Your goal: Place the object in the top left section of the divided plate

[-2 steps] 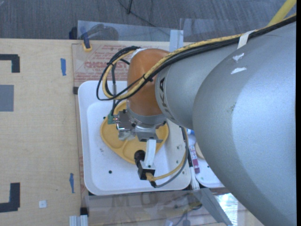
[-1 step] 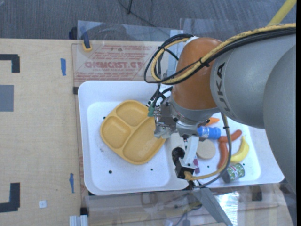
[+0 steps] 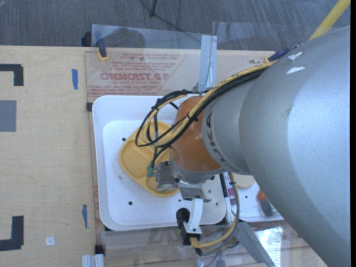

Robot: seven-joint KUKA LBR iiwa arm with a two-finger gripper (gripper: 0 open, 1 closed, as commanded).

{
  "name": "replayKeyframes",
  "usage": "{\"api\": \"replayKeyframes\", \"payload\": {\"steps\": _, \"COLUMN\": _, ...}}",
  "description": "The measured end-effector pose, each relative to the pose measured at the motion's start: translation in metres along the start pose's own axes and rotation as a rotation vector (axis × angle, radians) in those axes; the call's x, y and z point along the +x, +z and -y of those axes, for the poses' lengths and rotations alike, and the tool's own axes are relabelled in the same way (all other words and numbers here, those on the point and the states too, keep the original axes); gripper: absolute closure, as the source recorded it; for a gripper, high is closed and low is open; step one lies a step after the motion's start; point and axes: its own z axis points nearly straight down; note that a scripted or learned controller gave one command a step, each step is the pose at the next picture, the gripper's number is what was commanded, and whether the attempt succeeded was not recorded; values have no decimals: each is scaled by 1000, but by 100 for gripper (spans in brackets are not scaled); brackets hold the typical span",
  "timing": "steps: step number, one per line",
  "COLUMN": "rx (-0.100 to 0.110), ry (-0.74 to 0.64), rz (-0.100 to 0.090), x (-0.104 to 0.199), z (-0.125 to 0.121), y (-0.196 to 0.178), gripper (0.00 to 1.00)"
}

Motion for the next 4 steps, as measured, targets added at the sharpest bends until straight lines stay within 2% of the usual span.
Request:
{"api": "replayKeyframes", "payload": {"steps": 1, "rx": -26, "ry": -96, "rz": -6, "x": -49, "z": -41, "y": 15, "gripper": 100}}
{"api": "replayKeyframes", "payload": {"steps": 2, "rx": -2, "ry": -194, "rz": 0, "x": -10, "z": -80, "y": -52, "gripper": 100}}
{"api": "replayKeyframes", "payload": {"steps": 3, "rx": 2, "ry": -220, "rz": 0, "x": 40, "z": -9, "y": -90, "gripper": 100}}
{"api": "replayKeyframes", "payload": {"steps": 4, "rx": -3, "ry": -383, "rz": 1, "x": 56, "z": -39, "y": -112, "gripper": 100}}
